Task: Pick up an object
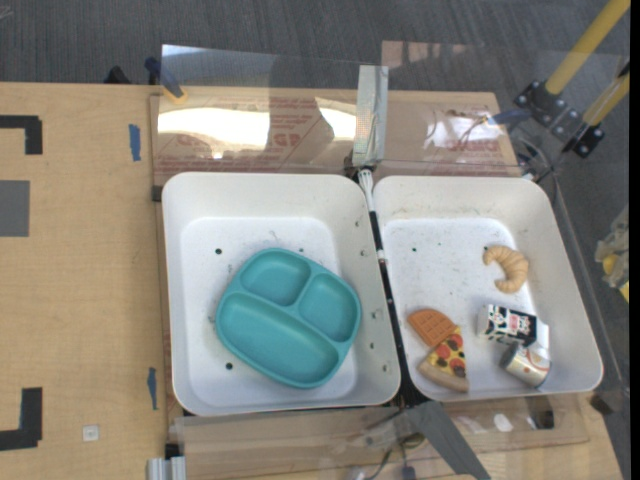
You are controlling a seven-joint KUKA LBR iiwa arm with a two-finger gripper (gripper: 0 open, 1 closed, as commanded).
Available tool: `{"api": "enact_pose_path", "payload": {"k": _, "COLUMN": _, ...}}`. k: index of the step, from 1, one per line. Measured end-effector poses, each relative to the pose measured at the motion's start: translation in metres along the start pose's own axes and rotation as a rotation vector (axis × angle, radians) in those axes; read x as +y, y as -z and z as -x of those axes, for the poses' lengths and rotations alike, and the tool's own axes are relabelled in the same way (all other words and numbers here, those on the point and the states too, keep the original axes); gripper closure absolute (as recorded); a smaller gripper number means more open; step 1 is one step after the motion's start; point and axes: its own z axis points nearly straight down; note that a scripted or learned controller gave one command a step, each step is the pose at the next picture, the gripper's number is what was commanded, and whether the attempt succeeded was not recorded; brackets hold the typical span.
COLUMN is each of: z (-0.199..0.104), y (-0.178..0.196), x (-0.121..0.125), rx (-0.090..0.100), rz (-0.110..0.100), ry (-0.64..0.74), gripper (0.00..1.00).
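**Bin Contents, Near to Far**

Right bin (560, 230), near edge: pizza slice (445, 360) and can (527, 365). Just behind them: an orange wedge (432, 324) touching the pizza slice, and a carton (510, 324) touching the can. Farther back: croissant (508, 267), apart from the rest. Left bin (190, 268): teal plate (288, 315). End effector state and its relation to these items: cannot tell.

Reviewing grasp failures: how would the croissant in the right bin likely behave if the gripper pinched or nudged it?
The croissant looks like a moulded toy, so probably stiff and light. Its curved, tapering shape may let fingers slide off the ends. It lies flat, apart from the other items, so a nudge would likely slide or spin it rather than roll it.
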Motion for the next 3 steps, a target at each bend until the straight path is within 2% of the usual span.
{"api": "enact_pose_path", "payload": {"k": 1, "z": -0.012, "y": -0.119, "x": 0.074, "rx": 0.016, "rz": 0.007, "ry": -0.083, "gripper": 1.0}}
{"api": "enact_pose_path", "payload": {"k": 2, "z": -0.011, "y": -0.054, "x": 0.063, "rx": 0.003, "rz": 0.004, "ry": 0.489, "gripper": 1.0}}
{"api": "enact_pose_path", "payload": {"k": 3, "z": 0.032, "y": -0.066, "x": 0.005, "rx": 0.005, "rz": 0.006, "ry": 0.65, "gripper": 1.0}}
